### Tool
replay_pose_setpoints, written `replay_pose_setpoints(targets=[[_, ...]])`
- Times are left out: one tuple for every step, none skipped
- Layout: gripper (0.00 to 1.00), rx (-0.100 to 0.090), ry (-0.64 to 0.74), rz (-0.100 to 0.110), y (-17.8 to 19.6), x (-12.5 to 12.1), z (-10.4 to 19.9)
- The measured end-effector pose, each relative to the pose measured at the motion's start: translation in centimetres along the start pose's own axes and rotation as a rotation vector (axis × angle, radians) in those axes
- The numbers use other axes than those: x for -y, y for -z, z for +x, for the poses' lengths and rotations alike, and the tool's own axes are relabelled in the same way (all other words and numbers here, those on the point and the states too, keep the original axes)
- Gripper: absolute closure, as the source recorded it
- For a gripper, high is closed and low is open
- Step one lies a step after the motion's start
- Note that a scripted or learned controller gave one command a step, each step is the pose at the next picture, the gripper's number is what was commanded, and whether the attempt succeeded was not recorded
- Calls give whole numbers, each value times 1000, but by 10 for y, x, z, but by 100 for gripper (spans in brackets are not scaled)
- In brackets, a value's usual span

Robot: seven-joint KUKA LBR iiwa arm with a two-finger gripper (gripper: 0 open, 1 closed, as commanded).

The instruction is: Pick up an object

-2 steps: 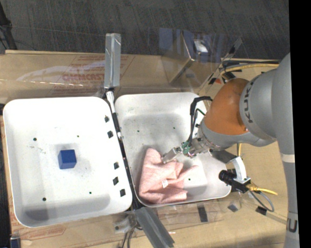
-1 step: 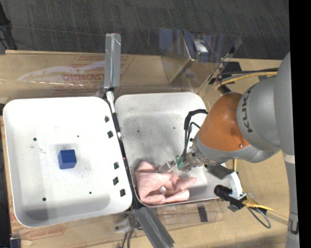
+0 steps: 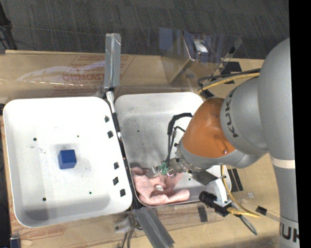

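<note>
Claw [image 3: 165, 171], its opening impossible to tell, is hovering over the pink plush toy [image 3: 157, 188] lying against the right bin's [image 3: 144, 111] near wall, risking a glancing, failed pinch.

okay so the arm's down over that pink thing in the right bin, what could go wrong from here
The pink soft object lies against the right bin's near wall, so the gripper may scrape the wall or only pinch a loose fold. It is limp, so it could slip out during lifting. The blue cube sits in the left bin, unaffected.
</note>
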State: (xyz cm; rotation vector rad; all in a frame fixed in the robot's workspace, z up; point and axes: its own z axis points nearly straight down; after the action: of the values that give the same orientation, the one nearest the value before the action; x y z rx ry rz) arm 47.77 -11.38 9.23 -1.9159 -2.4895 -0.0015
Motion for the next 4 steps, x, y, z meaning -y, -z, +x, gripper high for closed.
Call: replay_pose_setpoints(targets=[[100,-2,5,0,10,-1,0],[0,-1,5,0,10,-1,0],[100,-2,11,1,20,-2,0],[0,-1,11,0,20,-2,0]])
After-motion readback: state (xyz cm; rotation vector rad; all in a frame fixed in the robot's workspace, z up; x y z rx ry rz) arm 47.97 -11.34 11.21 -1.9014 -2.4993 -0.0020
